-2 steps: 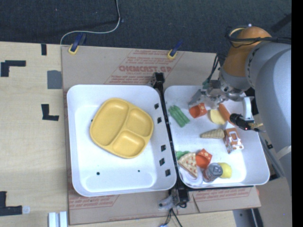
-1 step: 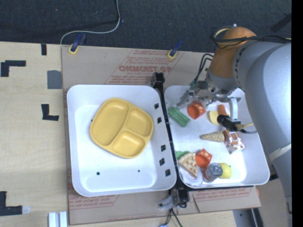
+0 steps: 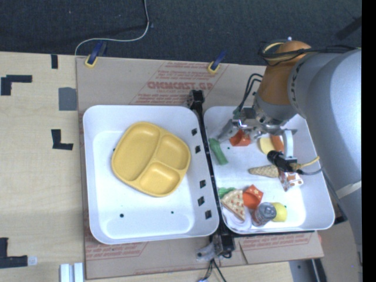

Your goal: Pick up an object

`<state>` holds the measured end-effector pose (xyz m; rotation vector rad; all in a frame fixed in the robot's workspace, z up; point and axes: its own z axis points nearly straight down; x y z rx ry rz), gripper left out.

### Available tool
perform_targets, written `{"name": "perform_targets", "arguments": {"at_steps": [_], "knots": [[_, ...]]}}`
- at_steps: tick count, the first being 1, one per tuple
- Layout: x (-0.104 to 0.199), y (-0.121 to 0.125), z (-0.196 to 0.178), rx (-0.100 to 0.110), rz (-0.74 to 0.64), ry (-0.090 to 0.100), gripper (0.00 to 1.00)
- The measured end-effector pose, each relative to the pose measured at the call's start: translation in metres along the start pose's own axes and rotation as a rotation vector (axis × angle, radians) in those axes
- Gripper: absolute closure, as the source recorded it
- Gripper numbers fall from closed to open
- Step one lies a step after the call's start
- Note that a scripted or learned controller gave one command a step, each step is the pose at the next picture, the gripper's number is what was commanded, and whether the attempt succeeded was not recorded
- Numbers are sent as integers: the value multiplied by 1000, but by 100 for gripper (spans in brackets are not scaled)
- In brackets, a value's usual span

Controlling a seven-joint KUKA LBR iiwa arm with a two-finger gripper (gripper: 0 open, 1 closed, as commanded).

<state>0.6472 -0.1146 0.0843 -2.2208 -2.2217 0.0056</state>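
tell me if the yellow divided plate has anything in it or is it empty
Empty. The yellow divided plate lies flat in the left bin, and all three of its compartments show bare yellow, with no item resting in any of them.

The arm (image 3: 329, 104) is cut off by the right edge, and part of the right bin (image 3: 317, 216) is covered by it along the far right rim. A small red object (image 3: 239, 138) below the gripper (image 3: 249, 128) is partly hidden by the wrist hardware; what it is cannot be told. A yellow-orange item (image 3: 271, 143) is half concealed behind a black fitting (image 3: 277, 157). The pile at the bin's near corner (image 3: 258, 207) overlaps, so its single pieces are not clearly separated.
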Motion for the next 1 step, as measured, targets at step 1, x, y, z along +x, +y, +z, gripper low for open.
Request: {"name": "perform_targets", "arguments": {"at_steps": [1], "knots": [[0, 1, -10, -1, -1, 1, 100]]}}
